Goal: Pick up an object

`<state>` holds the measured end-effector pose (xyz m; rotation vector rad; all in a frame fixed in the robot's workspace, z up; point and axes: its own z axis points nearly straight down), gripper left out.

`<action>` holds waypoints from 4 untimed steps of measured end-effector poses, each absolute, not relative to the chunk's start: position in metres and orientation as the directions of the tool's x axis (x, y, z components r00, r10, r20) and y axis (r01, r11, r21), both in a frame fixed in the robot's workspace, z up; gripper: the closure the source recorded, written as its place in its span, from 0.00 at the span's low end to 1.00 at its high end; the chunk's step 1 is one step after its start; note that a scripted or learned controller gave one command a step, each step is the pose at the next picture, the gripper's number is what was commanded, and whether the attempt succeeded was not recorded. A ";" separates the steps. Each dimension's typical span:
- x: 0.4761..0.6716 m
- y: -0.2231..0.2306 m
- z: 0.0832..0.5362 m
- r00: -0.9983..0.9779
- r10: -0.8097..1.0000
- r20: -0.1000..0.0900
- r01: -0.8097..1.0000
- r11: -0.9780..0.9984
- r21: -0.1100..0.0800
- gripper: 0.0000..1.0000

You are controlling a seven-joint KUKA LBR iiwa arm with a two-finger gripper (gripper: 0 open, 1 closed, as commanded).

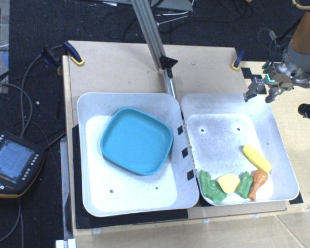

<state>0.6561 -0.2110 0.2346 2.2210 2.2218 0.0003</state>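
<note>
Five small toy foods lie clustered in your right white bin's [279, 133] near corner: a yellow corn cob [257, 158], orange drumstick [258, 182], pale yellow round piece [228, 183] and two green vegetables [211, 186], well apart from your two-finger gripper [262, 93], which hangs spread and empty above the bin's far right rim.

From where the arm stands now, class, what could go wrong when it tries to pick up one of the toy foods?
1. The toys lie packed together in the right bin's near corner, so the fingers may catch two or knock them apart.
2. They sit against the bin wall, which may block a finger.
3. The gripper hangs over the bin's far edge, a long reach from them.
</note>
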 end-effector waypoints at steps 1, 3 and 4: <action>0.656 -0.211 0.235 0.000 1.000 0.000 1.000 0.000 0.000 0.00; 0.652 -0.197 0.128 -0.001 1.000 0.001 1.000 0.001 -0.005 0.00; 0.651 -0.197 0.094 -0.001 1.000 0.001 1.000 0.001 -0.003 0.00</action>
